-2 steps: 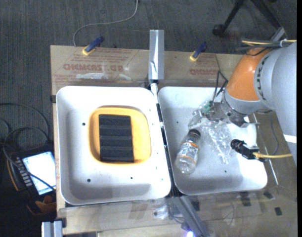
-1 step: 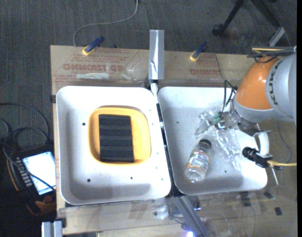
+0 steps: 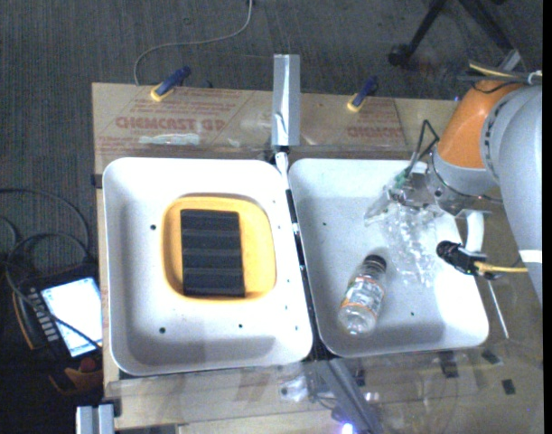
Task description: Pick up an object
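Note:
A clear plastic bottle (image 3: 361,295) with a dark cap lies on its side in the right bin (image 3: 334,206), near the front, cap pointing toward the back. My gripper (image 3: 409,235) hangs low over the same bin, to the right of the bottle's cap and apart from it; its translucent end blurs against the white floor. The grey arm with the orange band (image 3: 465,138) comes in from the right. In the left bin (image 3: 131,242) rests a yellow rounded-square object with a black ribbed middle (image 3: 218,250).
A metal post (image 3: 285,107) rises at the back between the bins. Two blue clamps (image 3: 170,81) (image 3: 364,90) pin the brown board behind them. On the floor at left lie cables and a lit tablet (image 3: 70,310).

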Controlling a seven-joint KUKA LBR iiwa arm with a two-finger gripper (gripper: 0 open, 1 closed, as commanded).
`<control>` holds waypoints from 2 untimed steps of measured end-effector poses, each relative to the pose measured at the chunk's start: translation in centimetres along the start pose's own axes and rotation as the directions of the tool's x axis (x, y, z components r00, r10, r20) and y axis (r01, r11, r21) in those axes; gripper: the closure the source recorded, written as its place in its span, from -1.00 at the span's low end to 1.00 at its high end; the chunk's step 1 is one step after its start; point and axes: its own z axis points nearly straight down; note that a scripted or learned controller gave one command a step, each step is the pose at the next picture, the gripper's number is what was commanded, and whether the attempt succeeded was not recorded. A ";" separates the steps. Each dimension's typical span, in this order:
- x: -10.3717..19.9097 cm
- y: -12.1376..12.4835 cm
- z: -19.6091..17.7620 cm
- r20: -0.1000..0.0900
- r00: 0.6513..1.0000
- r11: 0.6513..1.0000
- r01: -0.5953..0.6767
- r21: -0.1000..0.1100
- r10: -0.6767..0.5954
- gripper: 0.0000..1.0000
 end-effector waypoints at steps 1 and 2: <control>-0.8 -4.9 -0.3 0.012 0.986 0.986 0.164 -0.022 -0.164 -1.00; -1.1 1.3 -0.7 -0.010 0.986 0.986 0.166 0.011 -0.166 -1.00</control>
